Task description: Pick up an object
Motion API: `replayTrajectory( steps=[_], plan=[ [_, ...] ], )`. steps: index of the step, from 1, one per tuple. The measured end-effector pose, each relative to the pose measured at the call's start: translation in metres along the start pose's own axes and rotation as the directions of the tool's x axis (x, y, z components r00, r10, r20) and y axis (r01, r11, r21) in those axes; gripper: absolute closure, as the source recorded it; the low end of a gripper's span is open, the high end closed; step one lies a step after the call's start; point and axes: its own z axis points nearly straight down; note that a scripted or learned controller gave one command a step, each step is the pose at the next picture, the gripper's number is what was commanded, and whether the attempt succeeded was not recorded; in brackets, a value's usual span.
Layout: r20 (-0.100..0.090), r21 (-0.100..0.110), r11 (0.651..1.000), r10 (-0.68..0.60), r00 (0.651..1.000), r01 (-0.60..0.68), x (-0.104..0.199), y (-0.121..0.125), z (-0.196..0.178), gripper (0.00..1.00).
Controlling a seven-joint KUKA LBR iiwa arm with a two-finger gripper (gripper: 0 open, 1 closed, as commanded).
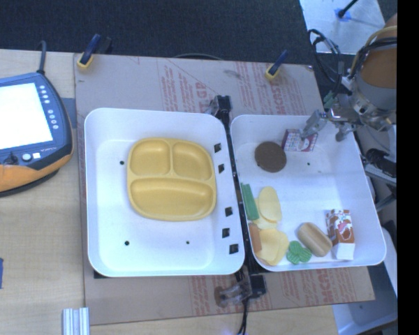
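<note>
Claw (313,132) at right bin's (369,187) far edge (spread unclear), beside small packet (293,141)

Faint red printing runs in rows across the brown cardboard sheet (195,82) under the bins, too blurred and slanted to read, and the small carton (341,234) in the right bin carries red and white packaging art with no legible words.
</note>
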Motion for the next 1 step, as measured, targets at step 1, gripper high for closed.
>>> replayTrajectory(
  steps=[1],
  plan=[
    [-0.012, 0.018, 1.0, -0.007, 1.0, 0.007, 0.0637, -0.0921, 0.0356, 0.0]
  ],
)
